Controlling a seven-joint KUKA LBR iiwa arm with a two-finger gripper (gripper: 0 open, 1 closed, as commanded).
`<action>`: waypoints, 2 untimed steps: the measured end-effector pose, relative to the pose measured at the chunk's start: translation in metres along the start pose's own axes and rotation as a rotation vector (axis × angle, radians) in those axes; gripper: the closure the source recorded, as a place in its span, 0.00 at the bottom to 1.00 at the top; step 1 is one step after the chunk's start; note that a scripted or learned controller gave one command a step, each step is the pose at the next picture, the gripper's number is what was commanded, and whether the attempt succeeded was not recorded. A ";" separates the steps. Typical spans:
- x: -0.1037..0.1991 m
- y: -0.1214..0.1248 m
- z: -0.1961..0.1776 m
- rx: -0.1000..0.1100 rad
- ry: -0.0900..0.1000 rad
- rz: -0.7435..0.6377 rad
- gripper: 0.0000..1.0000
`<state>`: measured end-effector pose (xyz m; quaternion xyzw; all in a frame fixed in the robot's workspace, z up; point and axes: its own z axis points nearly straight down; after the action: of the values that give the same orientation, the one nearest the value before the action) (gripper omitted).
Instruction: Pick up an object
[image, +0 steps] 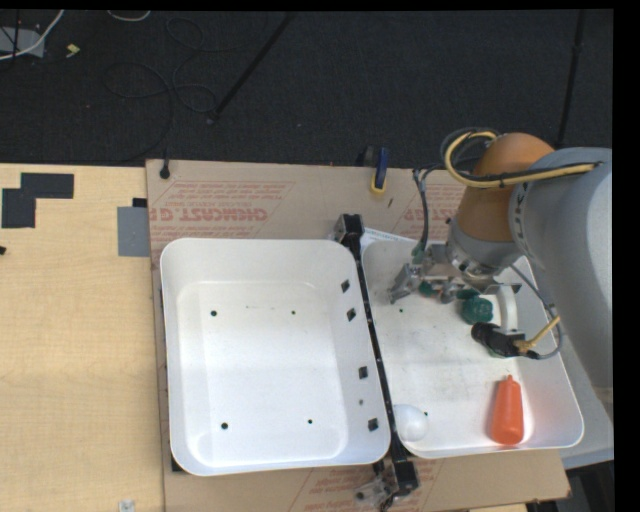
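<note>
Fingers (404, 287): I can't tell their state | arm (560, 230) low over right bin (572, 432) | orange bottle (507, 410) lying untouched near front

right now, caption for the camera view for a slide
Arm over right bin holding orange bottle, white ball, green item.

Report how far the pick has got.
Done: the arm is down in the right bin, with the gripper low near the bin's far end. In hand: no object visibly gripped. Left: grasp and lift something; the orange object, white ball, and teal object lie in the bin.
</note>
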<state>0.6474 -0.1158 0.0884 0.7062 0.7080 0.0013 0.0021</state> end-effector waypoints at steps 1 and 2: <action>-0.065 -0.073 -0.086 0.007 0.000 0.008 0.00; -0.093 -0.043 -0.004 0.006 0.000 0.002 0.00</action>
<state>0.6046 -0.2087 0.0922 0.7070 0.7072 -0.0007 0.0002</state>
